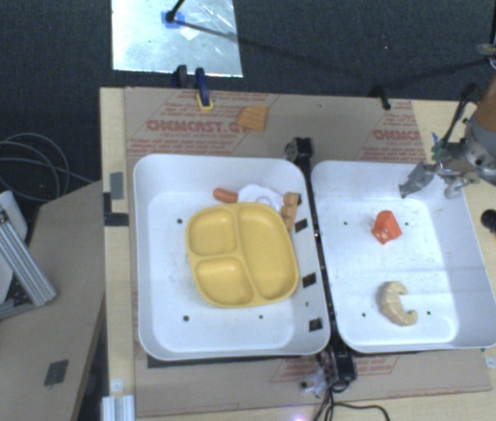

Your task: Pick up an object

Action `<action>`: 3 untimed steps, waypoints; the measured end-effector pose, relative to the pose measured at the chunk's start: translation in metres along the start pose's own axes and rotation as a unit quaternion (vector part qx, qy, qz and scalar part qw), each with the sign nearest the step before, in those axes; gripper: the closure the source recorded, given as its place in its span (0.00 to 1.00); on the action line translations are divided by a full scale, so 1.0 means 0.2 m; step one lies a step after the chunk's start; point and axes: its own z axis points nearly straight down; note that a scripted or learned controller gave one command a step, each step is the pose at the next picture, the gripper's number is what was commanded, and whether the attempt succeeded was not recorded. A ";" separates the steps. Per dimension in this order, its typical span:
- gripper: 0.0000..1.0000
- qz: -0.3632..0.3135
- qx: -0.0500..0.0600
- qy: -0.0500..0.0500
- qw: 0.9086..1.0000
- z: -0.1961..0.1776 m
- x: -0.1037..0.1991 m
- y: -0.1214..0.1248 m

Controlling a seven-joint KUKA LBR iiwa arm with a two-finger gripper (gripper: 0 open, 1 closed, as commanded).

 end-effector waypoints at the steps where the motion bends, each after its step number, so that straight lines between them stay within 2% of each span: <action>1: 0.00 -0.004 0.004 0.004 1.000 0.36 0.24 -0.15; 2: 1.00 -0.004 -0.001 0.001 1.000 0.28 0.23 -0.13; 3: 1.00 -0.008 -0.002 0.004 1.000 -0.19 0.68 -0.30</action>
